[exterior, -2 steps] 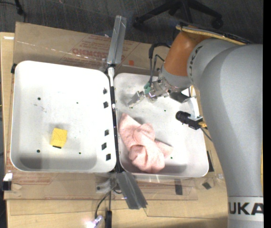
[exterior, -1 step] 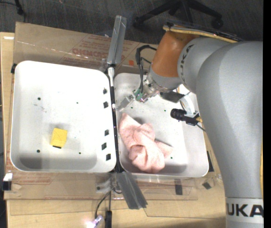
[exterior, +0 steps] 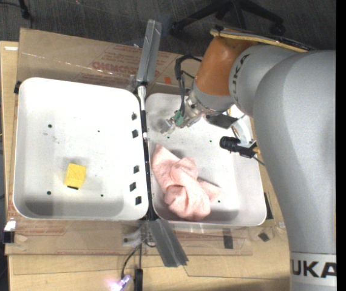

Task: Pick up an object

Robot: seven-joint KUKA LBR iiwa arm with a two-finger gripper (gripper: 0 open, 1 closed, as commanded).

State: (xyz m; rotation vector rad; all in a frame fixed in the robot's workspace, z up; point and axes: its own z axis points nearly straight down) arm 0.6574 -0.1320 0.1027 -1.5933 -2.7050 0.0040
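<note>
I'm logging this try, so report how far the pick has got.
Done: the arm has reached into the right bin, with the gripper low near its far left corner. In hand: nothing visibly held. Left: the grasp and lift; the pink cloth lies in the right bin and the yellow block sits in the left bin.

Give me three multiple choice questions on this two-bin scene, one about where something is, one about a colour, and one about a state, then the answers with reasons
1. Where does the yellow block lie?
A. left bin
B. right bin
C. on the cardboard outside the bins

2. What colour is the cloth?
A. blue
B. pink
C. green

3. How does the cloth lie?
A. folded flat
B. crumpled in a heap
C. draped over the bin wall

Answers:
1 A: the yellow block sits on the floor of the left bin, toward its near side.
2 B: the cloth in the right bin is pale pink.
3 B: it is bunched with folds, wholly inside the bin, apart from the gripper.
</note>
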